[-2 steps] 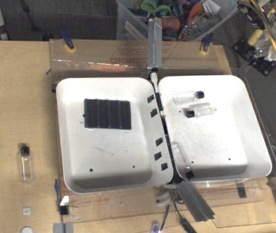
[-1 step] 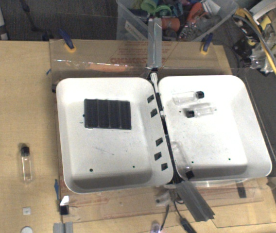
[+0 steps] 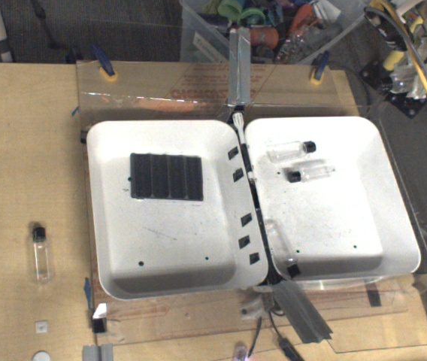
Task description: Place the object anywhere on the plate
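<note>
Nearest you, at the view's bottom edge, a grey metal bracket (image 3: 301,316) is sticking out from under the seam btwn the two bins. Just left of the bins, a small clear glass vial with a black cap (image 3: 41,254) is lying on the pale wooden bench (image 3: 18,141), cap pointing away from you, well apart from everything else.

You're looking at the shallow white left bin (image 3: 161,130) w/ the black ribbed rectangular plate (image 3: 166,177) lying flat in its far-left part, nothing resting on it. The shallow white right bin (image 3: 364,224) is holding two more vials near its far edge: the upper clear black-capped vial (image 3: 290,151) is lying on its side w/ cap to the right; the lower clear black-capped vial (image 3: 310,173) is lying just beside it, cap to the left. They're near each other but not touching, and both are sitting well apart from the plate, across the divider.

Something faint and clear is lying along the right bin's left wall, approx mid-length; you can't tell what it is. A clear plastic tub of coloured odds and ends (image 3: 274,6) is standing beyond the bins.
</note>
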{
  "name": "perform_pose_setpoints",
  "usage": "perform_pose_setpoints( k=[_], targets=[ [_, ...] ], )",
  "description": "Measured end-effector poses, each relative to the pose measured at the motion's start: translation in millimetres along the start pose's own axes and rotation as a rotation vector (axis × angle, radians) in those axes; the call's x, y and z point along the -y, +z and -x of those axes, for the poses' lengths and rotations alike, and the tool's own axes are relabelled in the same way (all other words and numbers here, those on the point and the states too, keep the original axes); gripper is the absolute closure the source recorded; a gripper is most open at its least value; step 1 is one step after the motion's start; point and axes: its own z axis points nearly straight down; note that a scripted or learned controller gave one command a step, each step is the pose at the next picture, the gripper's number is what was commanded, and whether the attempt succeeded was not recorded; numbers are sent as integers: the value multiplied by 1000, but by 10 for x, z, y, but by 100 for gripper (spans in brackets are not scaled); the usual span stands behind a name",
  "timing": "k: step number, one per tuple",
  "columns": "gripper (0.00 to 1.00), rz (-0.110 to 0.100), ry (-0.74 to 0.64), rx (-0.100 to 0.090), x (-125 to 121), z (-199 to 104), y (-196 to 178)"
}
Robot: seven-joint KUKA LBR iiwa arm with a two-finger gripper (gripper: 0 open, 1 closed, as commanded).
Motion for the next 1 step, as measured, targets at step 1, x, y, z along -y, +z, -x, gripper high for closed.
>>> perform_pose_setpoints(
  k=[1],
  targets=[
    [100,-1,0,-1,150,-126,1]
  ],
)
